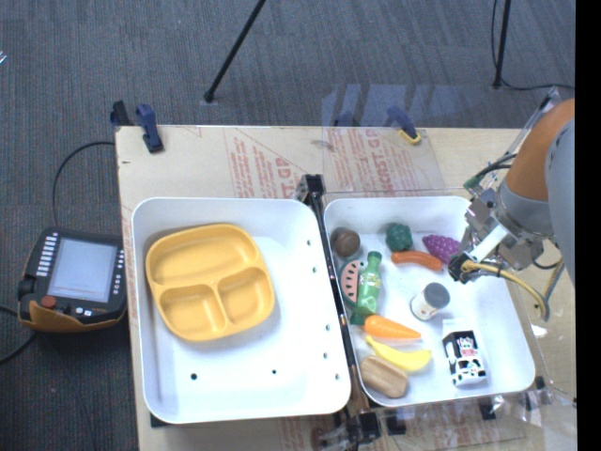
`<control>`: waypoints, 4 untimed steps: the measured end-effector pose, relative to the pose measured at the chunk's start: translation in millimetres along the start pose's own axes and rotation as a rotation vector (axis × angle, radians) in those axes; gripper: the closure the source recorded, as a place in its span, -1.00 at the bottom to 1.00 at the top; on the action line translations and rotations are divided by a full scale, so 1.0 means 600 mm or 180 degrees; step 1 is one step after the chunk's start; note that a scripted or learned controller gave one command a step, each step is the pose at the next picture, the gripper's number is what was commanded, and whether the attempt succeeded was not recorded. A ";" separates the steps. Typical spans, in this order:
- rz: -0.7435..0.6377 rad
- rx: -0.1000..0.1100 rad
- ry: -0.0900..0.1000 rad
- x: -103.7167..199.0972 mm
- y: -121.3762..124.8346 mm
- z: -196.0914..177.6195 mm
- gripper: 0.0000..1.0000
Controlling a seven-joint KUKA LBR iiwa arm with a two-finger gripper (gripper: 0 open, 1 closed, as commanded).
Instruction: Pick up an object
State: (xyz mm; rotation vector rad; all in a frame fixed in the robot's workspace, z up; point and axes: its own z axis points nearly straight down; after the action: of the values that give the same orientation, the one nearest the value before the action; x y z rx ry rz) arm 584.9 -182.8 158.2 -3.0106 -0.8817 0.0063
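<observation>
The right bin (507, 327) holds several toy foods. At its back are a brown ball-like fruit (346, 242), a green broccoli (398, 236), purple grapes (441, 246) and a small carrot (416, 260). A watermelon slice (350, 280) and a green bottle (369, 285) lie along the left wall. A grey can (432, 300) sits in the middle. Nearer the front lie a larger carrot (391, 327), a banana (399, 353), a bread roll (384, 376) and a black-and-white carton (465, 358). My gripper (477, 219) hangs over the bin's back right corner, just right of the grapes.
The left bin (169, 383) holds a yellow compartment tray (209, 281). A teach pendant (75, 280) lies on the floor to the left of the bench. Blue clamps (147, 126) grip the bench's far edge.
</observation>
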 end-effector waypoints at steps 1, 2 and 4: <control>0.0586 0.0018 -0.0010 0.030 -0.083 0.006 1.00; 0.1165 0.0019 -0.0018 0.067 -0.157 0.010 1.00; 0.0769 0.0014 -0.0011 0.098 -0.136 0.000 1.00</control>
State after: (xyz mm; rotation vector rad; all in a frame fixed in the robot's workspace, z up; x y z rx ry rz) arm 590.3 -82.3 158.3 -3.0921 -0.5120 0.0141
